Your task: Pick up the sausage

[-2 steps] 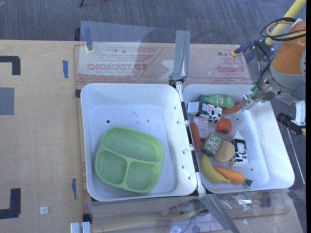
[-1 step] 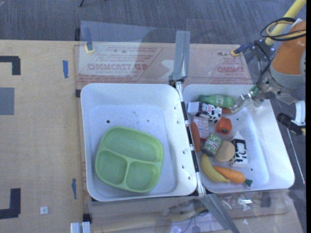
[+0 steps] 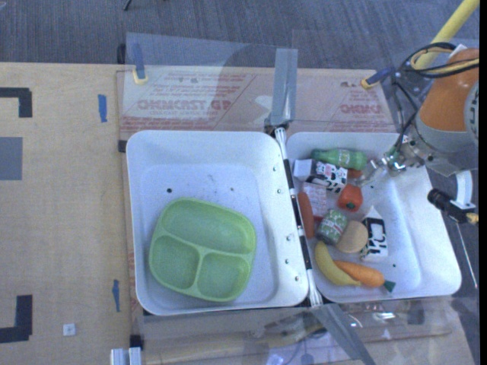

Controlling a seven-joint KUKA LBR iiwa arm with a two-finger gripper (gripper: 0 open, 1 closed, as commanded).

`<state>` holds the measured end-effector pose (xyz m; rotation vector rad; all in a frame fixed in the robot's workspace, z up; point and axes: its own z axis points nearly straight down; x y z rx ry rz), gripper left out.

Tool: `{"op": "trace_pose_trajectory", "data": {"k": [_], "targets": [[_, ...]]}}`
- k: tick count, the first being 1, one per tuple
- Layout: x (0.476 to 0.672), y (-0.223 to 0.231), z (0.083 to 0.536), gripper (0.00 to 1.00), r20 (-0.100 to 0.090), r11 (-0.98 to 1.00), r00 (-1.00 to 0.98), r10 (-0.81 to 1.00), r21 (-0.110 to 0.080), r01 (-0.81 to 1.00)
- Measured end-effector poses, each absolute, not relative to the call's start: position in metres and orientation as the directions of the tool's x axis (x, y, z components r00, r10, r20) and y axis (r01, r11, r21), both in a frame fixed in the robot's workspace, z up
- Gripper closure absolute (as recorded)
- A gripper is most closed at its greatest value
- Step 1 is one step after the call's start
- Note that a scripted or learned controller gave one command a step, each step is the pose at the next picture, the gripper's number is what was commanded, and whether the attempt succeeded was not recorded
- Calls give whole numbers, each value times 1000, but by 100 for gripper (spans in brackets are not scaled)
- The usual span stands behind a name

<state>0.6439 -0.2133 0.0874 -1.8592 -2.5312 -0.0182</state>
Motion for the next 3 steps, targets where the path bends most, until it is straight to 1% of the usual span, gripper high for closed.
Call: {"op": "trace_pose_trajectory", "data": {"k": [1, 2, 3], "targets": [[656, -155, 85, 0, 1, 276, -276, 961, 0, 961], [655, -154, 95, 100, 3, 277, -277, 961, -5, 961], [668, -122, 267, 100, -4, 545, -545, 839, 4, 839]]}}
